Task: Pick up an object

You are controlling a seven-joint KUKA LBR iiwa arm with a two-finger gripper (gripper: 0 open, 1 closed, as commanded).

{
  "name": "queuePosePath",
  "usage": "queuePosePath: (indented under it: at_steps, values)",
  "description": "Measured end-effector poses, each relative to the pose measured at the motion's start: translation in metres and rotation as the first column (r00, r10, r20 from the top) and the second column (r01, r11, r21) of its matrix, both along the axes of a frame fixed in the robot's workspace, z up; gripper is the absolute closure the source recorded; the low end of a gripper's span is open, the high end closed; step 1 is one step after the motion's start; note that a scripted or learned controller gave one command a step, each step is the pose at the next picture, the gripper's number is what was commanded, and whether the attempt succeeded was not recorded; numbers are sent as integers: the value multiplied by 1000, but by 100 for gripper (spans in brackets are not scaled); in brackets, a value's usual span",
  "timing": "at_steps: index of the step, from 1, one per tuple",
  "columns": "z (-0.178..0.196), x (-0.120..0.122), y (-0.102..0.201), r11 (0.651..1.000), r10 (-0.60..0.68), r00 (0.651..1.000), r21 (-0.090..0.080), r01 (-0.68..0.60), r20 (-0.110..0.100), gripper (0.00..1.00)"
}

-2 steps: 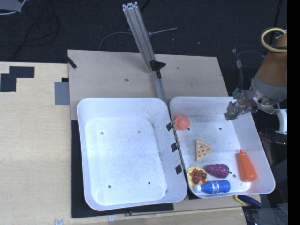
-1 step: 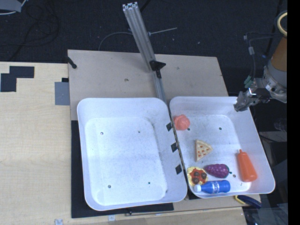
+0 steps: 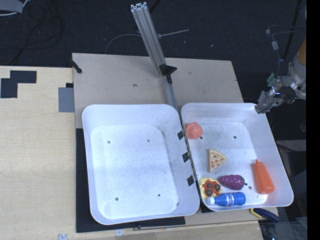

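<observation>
listing contents of the bench, seen from above at a slant.

bins: two shallow white bins side by side. left bin (image 3: 132,164), white floor speckled with small dark dots. right bin (image 3: 235,115), holding all the loose items, which sit on its floor well apart from the gripper.

items in the right bin:
- pink rounded object (image 3: 194,130), at the far left corner, just beside the divider between the bins.
- pizza slice (image 3: 216,160), tan with red spots, near the middle of the floor.
- purple grape bunch (image 3: 232,181), near the front, just right of the round item below.
- round yellow and red item (image 3: 210,187), at the front left, touching or nearly touching the grapes.
- blue bottle (image 3: 229,199), lying on its side along the front wall, white cap end to the left.
- orange bottle (image 3: 262,177), lying along the right side, narrow neck pointing away from the front.

arm: gripper (image 3: 265,103) at the far right corner of the right bin, above the rim, nothing visible between its parts; whether it stands wide or narrow cannot be told at this size. grey wrist section (image 3: 295,79) leads off to the right.

other: aluminium rail (image 3: 152,44) running from the top of the view down to the gap between the bins; tan board (image 3: 125,79) under the bins; light wood table (image 3: 35,149) to the left.
</observation>
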State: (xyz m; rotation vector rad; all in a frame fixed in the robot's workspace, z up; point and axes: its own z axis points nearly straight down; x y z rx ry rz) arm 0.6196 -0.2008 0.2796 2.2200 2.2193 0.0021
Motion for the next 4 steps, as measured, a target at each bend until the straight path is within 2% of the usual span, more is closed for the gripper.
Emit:
queuePosePath:
  at_steps: [1,2,4]
  values:
    - [0,9,44,1000,3,1000,1,-3,-3,100]
    - [-4,7,88,1000,3,1000,2,-3,-3,100]
    - [-21,25,176,1000,3,1000,2,-3,-3,100]
